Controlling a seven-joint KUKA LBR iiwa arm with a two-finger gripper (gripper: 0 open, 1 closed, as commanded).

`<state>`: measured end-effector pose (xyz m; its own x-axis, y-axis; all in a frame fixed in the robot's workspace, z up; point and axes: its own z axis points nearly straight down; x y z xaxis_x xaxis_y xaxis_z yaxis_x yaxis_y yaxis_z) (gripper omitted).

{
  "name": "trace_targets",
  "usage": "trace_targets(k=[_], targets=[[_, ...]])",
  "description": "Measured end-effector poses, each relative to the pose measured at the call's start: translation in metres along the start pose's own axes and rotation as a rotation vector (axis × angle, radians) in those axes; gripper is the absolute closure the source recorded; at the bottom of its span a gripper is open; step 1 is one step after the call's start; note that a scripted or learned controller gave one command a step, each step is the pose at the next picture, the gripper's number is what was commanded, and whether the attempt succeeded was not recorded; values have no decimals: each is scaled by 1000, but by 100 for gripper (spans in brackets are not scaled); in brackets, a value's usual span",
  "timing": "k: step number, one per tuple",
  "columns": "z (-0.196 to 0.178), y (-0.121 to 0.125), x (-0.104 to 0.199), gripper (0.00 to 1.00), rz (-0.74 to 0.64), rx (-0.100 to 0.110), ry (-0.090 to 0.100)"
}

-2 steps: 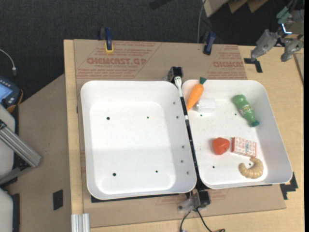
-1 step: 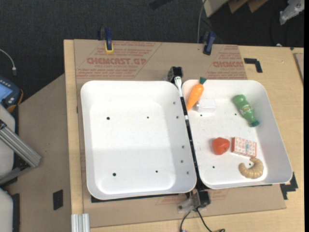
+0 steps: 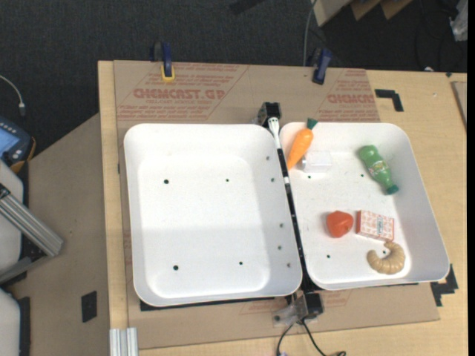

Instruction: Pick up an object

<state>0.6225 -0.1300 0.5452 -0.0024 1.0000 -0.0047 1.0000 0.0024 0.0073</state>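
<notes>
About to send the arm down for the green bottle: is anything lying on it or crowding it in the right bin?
Nothing visible does. The green bottle lies alone near the right bin's far side, apart from the carrot and red-patterned box.

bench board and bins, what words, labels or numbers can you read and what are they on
"CHEMCAST GP": red print on the brown board, behind the left bin; smaller red lines under it are too blurred to read.
A second red print on the board behind the right bin looks like the same mark, but is too blurred to be sure.
Small box in the right bin: printed face, too small to read.
Green bottle: no readable label.
</notes>
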Motion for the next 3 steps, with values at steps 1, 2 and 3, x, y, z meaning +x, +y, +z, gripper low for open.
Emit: trace_targets(k=[1, 2, 3], targets=[[0, 0, 0, 0, 0, 1, 0], [-11, 1, 0, 100, -1, -5, -3], [-10, 1, 0, 0, -1, -4, -2]])
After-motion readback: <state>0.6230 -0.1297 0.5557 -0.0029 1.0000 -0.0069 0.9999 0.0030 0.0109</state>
